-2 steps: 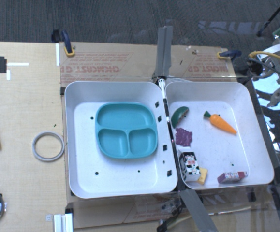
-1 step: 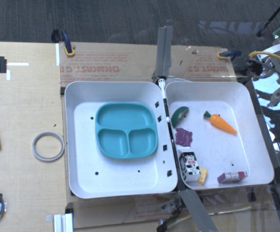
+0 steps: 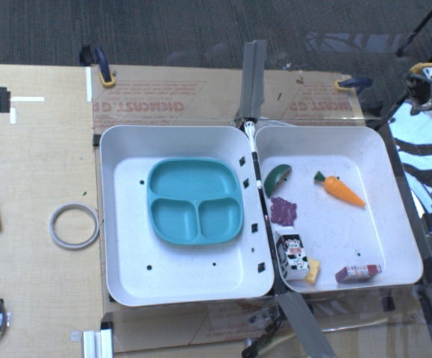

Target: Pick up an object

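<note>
We are looking down at two white bins sitting side by side, the left bin (image 3: 119, 274) bearing a teal divided plate (image 3: 196, 201) and the right bin (image 3: 395, 192) holding the small things we are choosing among. Along its left wall we are seeing a green wedge-shaped piece (image 3: 277, 177), a purple bunch (image 3: 283, 212) just below it, then a small black-and-white carton (image 3: 293, 256) with a yellow piece (image 3: 312, 272) touching its lower side. A toy carrot (image 3: 340, 189) is lying well apart from these toward the middle, and a red packet (image 3: 358, 272) is resting near the front wall. The arm's gripper is not within the picture, so we cannot tell how its fingers are standing. We are judging the carrot the soundest choice: it is lying clear of walls and neighbours, so closing across its narrow width should be leaving room for both fingers. On the bench left of the bins, a grey ring (image 3: 74, 225) is lying.
</note>
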Action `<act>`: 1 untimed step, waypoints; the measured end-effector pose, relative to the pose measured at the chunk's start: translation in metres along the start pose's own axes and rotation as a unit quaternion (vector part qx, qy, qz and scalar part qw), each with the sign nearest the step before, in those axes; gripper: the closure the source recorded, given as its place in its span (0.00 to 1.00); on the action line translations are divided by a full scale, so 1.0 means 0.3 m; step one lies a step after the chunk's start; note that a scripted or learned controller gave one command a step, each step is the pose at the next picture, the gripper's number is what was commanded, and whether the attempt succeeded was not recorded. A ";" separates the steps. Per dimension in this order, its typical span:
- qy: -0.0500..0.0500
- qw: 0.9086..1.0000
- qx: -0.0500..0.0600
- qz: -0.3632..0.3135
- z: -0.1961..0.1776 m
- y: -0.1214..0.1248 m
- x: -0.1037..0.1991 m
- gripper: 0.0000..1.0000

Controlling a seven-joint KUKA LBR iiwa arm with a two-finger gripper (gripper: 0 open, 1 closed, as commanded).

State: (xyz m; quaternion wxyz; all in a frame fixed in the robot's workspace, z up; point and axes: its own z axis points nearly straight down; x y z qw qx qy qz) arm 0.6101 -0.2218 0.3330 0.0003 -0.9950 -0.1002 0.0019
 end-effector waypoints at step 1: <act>-0.001 1.000 0.001 0.000 0.276 -0.019 0.033 0.00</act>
